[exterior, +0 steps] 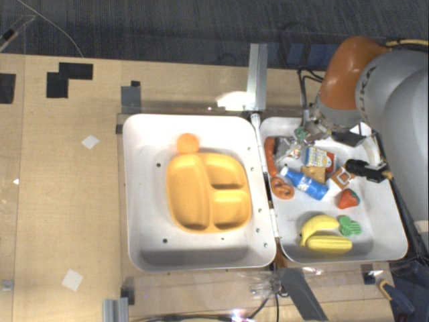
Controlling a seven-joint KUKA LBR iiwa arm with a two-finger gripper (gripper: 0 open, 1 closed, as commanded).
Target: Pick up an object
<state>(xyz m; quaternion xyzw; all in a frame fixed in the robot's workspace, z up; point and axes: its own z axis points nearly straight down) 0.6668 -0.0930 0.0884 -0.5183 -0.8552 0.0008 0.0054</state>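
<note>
Camera view: the grey arm (395,99) with its orange band (348,69) reaches in from the right over the far end of the right bin (395,243), and the tool (305,134) hangs low there, just above a heap of small things. Right beside and under it lie a small carton (316,157), a blue bottle (305,182), a red sausage-like piece (270,154) along the bin's left wall and a brown pretzel (283,190). A strawberry (347,198) sits to the right; a banana (323,234) and a green toy (349,226) lie well apart at the near end. The left bin (144,233) holds a yellow divided tray (204,190) with an orange ball (188,142) touching its far edge. How the tool is set, and whether it has anything, I cannot tell: the wrist and clutter hide it.
</note>
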